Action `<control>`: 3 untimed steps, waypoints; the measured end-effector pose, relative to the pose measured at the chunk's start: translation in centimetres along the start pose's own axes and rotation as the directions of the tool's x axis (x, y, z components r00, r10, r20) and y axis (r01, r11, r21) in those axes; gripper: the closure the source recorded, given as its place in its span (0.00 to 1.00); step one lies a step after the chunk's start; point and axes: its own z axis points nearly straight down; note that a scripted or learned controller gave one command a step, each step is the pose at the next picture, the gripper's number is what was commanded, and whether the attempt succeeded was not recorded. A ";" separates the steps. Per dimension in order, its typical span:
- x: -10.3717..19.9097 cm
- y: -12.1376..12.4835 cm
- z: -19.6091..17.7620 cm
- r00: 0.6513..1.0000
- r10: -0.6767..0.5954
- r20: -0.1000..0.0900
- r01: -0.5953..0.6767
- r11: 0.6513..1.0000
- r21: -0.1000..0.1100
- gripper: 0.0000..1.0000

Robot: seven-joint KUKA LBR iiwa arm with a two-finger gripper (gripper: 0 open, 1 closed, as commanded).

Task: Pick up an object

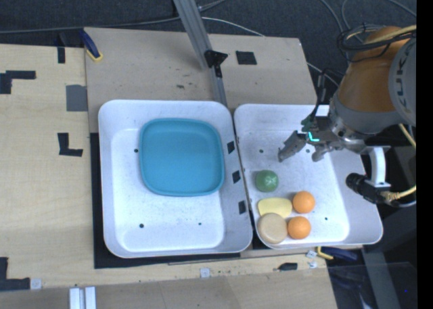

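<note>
My gripper (303,150) hangs over the middle of the right bin (270,122), open, with nothing between its fingers. Below and left of it lies a green ball (266,180). Nearer the bin's front edge sit a yellow piece (273,205), a beige round piece (272,227) and two orange balls (304,202) (299,227), all bunched together. The gripper is apart from all of them.
The left bin (122,186) holds a square blue plate (181,156). A slanted metal pole (196,24) runs down from the top to the gap between the bins. Cables lie on the dark floor at the upper right.
</note>
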 end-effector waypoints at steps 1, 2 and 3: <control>0.0 0.0 0.0 1.000 0.000 0.000 0.000 1.000 0.000 0.00; 0.4 -1.0 4.9 1.000 0.000 0.000 0.000 1.000 0.005 0.00; 0.1 -1.3 9.2 1.000 0.000 0.000 0.000 1.000 0.004 0.00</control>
